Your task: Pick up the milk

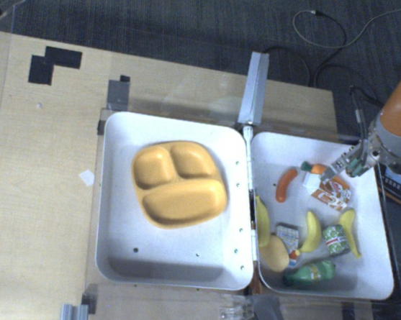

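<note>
Two white bins sit side by side on the bench, and the milk point(329, 189), a small white carton with red-orange print, lies flat in the upper part of the right bin point(381, 283), its long axis slanting from upper left to lower right. The gripper point(352, 164) hangs at the bin's upper right, just above and to the right of the carton; whether it is spread or closed cannot be told at this size. An orange sausage point(284, 185) lies left of the carton, bananas point(313, 231) below. The left bin point(112, 203) carries a yellow divided tray point(178, 183).
</note>
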You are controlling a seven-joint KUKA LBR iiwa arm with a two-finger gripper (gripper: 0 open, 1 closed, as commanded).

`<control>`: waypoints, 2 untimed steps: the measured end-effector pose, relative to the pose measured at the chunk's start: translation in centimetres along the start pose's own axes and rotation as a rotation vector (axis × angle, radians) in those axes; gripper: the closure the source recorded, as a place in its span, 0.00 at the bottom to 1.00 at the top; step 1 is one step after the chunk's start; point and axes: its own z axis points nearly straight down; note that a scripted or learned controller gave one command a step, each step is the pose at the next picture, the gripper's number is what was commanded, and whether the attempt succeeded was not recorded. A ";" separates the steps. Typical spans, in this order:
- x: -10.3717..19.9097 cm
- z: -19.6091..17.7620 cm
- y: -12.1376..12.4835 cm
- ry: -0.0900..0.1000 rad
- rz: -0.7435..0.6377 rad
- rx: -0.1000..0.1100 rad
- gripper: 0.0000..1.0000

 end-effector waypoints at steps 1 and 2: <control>9.7 -2.0 2.6 0.003 -0.208 0.000 1.00; 19.1 -1.5 7.5 0.006 -0.370 0.000 1.00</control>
